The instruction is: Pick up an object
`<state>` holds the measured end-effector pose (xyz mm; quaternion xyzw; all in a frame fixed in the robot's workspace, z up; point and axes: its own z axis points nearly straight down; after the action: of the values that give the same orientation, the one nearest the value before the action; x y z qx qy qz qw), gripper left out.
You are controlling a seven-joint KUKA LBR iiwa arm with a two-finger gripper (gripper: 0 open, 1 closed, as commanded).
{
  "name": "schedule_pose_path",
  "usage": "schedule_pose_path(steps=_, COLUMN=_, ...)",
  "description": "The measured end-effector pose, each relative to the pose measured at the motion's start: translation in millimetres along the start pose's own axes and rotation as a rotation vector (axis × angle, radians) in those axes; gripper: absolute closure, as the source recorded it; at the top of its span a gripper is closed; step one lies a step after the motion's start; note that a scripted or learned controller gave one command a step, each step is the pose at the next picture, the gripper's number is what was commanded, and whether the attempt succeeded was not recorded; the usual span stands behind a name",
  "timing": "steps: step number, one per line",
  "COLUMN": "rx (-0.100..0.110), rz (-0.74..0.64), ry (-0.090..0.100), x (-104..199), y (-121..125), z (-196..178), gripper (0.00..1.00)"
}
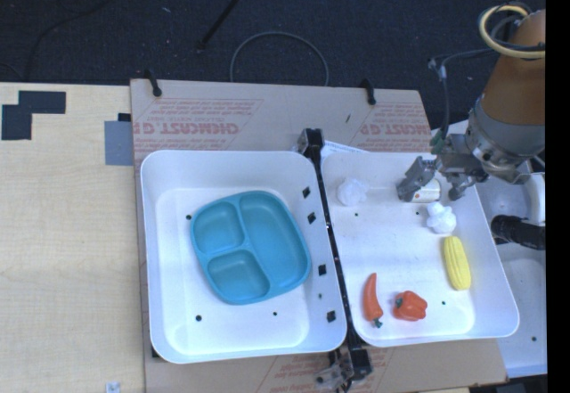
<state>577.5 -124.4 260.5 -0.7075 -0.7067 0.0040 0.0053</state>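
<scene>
My gripper (434, 185) hangs over the back right of the right bin (392, 231), fingers spread open with nothing between them. A white lumpy object (440, 218) lies just below the gripper. Another white object (351, 192) sits at the bin's back left. A yellow corn cob (457, 262) lies near the right wall. An orange carrot (371, 297) and a red-orange pepper (410, 305) rest near the front edge.
The left bin (169, 204) holds a blue divided plate (250, 245). A black divider (322, 240) runs between the bins. The arm's grey wrist with its orange band (512, 88) stands over the right bin's back right corner.
</scene>
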Motion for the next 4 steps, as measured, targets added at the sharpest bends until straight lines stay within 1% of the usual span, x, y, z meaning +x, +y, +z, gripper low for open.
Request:
schedule_pose_path(steps=1, rx=-0.01, rz=-0.002, ry=-0.001, x=-0.1, y=1.8, z=-6.0, gripper=0.0)
schedule_pose_path(steps=2, rx=-0.005, rz=-0.001, ry=0.0, x=-2.7, y=8.5, z=55.2, gripper=0.0)
schedule_pose_path(steps=3, rx=-0.005, rz=-0.001, ry=0.0, x=-1.7, y=5.2, z=99.1, gripper=0.0)
schedule_pose_path(steps=4, rx=-0.004, rz=0.002, ry=0.001, x=7.1, y=4.7, z=159.7, gripper=0.0)
